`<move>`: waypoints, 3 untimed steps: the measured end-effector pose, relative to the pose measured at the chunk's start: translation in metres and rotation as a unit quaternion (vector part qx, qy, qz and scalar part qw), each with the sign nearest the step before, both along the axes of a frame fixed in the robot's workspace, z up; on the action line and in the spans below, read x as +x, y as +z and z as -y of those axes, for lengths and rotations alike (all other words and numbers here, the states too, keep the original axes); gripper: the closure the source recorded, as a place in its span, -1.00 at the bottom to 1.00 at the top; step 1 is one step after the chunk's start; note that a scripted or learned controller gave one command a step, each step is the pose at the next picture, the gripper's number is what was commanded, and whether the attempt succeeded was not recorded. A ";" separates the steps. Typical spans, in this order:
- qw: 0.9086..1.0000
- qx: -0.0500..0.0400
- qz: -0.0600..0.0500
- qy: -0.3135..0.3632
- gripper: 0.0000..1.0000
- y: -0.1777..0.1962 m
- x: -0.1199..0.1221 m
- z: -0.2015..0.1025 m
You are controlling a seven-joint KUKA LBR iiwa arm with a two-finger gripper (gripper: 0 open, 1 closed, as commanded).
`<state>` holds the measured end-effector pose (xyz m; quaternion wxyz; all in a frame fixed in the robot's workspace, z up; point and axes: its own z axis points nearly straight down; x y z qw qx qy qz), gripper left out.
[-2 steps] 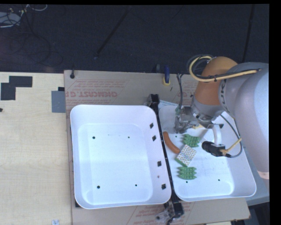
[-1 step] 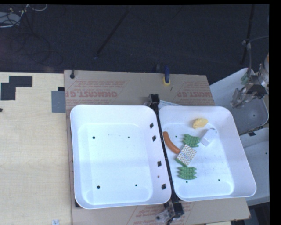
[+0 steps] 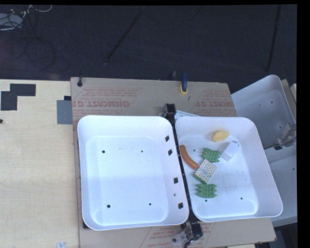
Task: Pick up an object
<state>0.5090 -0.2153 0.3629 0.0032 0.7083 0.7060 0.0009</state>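
At the near edge of the table, a dark metal clamp (image 3: 192,234) sits at the seam where the two white bins meet, on a brown cardboard sheet (image 3: 121,99) printed with red lettering that lies under both bins. The left bin (image 3: 85,169) shows a bare white floor with a few small dark holes. The right bin (image 3: 269,184) holds all the loose things, gathered in its left and far half. Nearest is a green knobbly piece (image 3: 206,190), and just beyond it, touching or almost touching, lies a pale chequered block (image 3: 206,171), tilted. An orange sausage-shaped piece (image 3: 189,157) lies slantwise close to the bin's left wall, its near end just beside the block. A second green piece (image 3: 210,155) sits just past the block, with a whitish translucent object (image 3: 230,150) right beside it to the right; what that object is cannot be told. Farthest in is a small yellow lump (image 3: 221,135). Black clips run along the seam between the bins. To the left the pale wooden table (image 3: 34,169) bears a few dark patches. To the right stands a grey metal plate (image 3: 261,104). At the cardboard's far edge is a blue and yellow clamp (image 3: 183,84), and beyond it a dark floor with cables (image 3: 29,14)
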 end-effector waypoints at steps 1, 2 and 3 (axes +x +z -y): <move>1.000 0.003 -0.006 0.004 1.00 -0.050 0.023 -0.067; 1.000 -0.002 0.004 0.000 1.00 0.107 -0.034 -0.029; 1.000 0.004 -0.011 0.003 1.00 -0.048 0.000 -0.059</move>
